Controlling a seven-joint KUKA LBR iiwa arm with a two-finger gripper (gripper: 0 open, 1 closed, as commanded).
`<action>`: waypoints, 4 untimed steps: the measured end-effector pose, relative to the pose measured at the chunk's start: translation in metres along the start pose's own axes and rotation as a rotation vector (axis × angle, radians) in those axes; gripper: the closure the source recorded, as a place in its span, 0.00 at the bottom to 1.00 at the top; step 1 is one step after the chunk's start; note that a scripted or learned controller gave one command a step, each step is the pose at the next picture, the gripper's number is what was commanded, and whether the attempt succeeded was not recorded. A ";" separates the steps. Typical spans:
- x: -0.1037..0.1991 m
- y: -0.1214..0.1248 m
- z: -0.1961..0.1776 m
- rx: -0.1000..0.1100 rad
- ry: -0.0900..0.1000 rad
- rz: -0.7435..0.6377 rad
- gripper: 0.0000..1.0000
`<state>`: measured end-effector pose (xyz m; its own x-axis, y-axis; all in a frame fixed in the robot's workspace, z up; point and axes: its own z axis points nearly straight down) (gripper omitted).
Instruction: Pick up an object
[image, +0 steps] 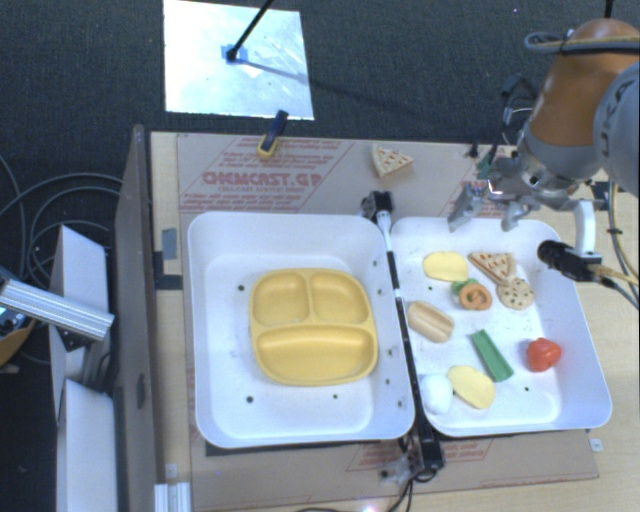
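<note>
Lying on dark carpet with cables at far left, the cardboard-topped bench (300, 175) bears a yellow tray (312, 326) in the left bin (215, 300), toy foods (470, 320) in the right bin (580, 395), while the gripper (487, 212) hovers spread, empty, upper right.

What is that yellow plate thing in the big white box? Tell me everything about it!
The yellow tray is a divided plate that looks like smooth plastic, with rounded corners. It has three compartments: two small ones along the far side and one wide one nearer the camera. All three look bare. It lies flat and right side up, roughly centred on the floor of the left white bin, away from the walls, and nothing else touches it.
</note>
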<state>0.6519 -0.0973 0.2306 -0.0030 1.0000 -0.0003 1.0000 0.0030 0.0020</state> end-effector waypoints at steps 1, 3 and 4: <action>0.001 0.011 0.153 0.002 -0.001 -0.002 0.00; -0.063 -0.039 0.141 0.000 0.000 0.007 1.00; -0.040 -0.065 0.026 -0.006 0.000 -0.002 1.00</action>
<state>0.5871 -0.1378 0.2046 -0.0047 1.0000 -0.0006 1.0000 0.0047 0.0076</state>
